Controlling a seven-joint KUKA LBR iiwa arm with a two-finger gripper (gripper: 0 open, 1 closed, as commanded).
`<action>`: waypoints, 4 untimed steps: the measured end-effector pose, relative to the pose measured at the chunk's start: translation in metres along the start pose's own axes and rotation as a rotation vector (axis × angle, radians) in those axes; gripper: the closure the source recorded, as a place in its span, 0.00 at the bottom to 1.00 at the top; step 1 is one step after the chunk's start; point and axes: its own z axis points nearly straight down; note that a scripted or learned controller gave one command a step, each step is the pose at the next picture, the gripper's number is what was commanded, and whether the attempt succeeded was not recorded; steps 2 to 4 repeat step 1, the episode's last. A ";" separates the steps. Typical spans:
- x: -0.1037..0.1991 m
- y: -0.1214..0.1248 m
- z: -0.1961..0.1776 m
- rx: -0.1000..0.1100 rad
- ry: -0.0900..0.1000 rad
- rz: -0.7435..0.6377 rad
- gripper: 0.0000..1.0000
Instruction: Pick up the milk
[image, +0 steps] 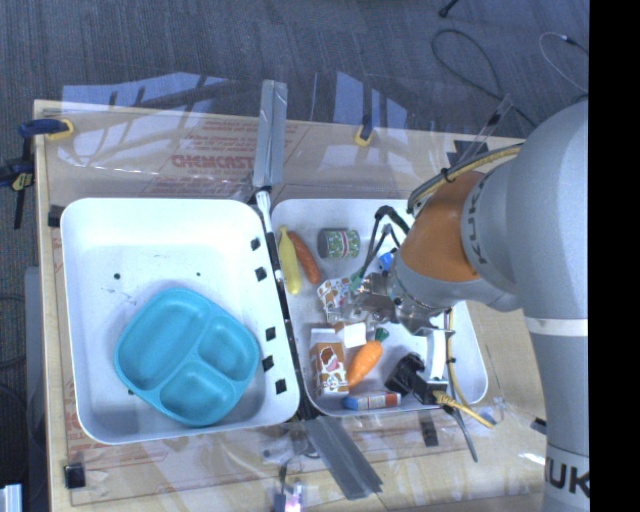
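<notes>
We've got the gripper (372, 300) over the right bin (470, 385), finger state we cannot tell, with the milk (328, 367) lying just near-left of it, long axis running near-to-far.

right bin (470, 385): crowded | milk (328, 367): carrot (364, 361) touching | left bin (90, 260): roomy

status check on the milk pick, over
Gripper low in right bin, grip state unclear. Milk carton lying near the front wall, not lifted. Carrot touching the carton's right side; small box behind it.
</notes>
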 end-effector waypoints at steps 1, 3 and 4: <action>0.056 -0.053 -0.094 -0.005 0.001 -0.250 1.00; 0.056 -0.053 -0.094 -0.005 0.001 -0.250 1.00; 0.056 -0.053 -0.094 -0.005 0.001 -0.250 1.00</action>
